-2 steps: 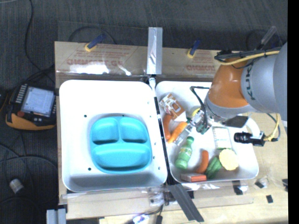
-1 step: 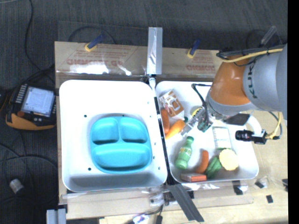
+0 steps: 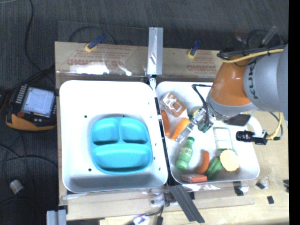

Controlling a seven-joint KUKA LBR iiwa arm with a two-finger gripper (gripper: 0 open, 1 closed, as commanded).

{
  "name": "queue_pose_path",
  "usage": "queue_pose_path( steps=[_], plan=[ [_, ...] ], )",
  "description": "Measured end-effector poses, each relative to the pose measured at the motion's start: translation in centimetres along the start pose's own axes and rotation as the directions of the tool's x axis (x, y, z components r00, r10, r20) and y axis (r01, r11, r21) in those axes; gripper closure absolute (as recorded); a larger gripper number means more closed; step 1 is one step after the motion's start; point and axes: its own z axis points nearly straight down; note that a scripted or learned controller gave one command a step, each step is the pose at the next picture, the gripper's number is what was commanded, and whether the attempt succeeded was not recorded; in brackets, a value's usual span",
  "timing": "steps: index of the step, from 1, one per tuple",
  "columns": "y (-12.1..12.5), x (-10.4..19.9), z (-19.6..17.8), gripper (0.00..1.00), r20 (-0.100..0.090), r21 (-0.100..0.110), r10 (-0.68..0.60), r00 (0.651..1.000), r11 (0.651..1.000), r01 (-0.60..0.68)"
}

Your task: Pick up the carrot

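Since the gripper (image 3: 199,118), finger state unclear, hangs just beside the carrot (image 3: 180,128) near the bin's (image 3: 253,170) left wall, it may clip the bottle (image 3: 185,154).

From my feed the light looks even and bright, coming from overhead. The two white bins (image 3: 75,139) nearly wash out, with soft shadows along their inner walls. Glare streaks the clear plastic sheet (image 3: 103,62) at the back of the tabletop (image 3: 276,172). The dark carpet (image 3: 93,8) stays dim. Small items look soft and slightly blurred; edges show little distortion.
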Motion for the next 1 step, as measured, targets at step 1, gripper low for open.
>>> queue_pose_path(
  steps=[1],
  plan=[
    [0.0,0.0,-0.88,1.0,-0.001,-0.001,0.001,1.0,1.0,-0.001]
  ],
)
